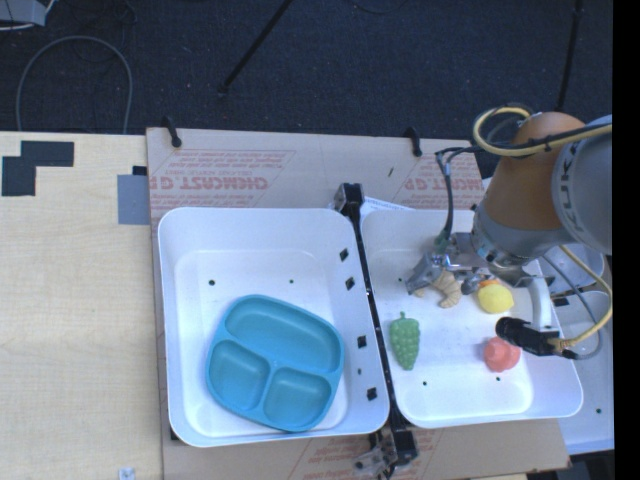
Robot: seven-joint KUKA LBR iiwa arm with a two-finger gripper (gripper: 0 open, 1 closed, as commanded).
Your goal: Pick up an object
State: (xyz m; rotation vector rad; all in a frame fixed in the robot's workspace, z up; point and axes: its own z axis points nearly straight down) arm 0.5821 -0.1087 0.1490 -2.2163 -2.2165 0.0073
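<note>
My gripper (432,274) hangs low over the upper middle of the right bin (470,408), reaching in from the right. A small tan object (448,290) lies right under and beside it, touching or nearly touching it; I cannot see whether it is gripped. A yellow lemon-like toy (495,297) sits just to the right of the tan piece. A green bunch of toy grapes (404,341) lies lower down, near the divider. A red toy (502,355) rests toward the bin's right side.
The left bin (190,268) holds a blue divided plate (275,361) in its lower half. A black divider (362,298) runs between the two bins. Cardboard lies under both bins, with a wooden bench top to the left.
</note>
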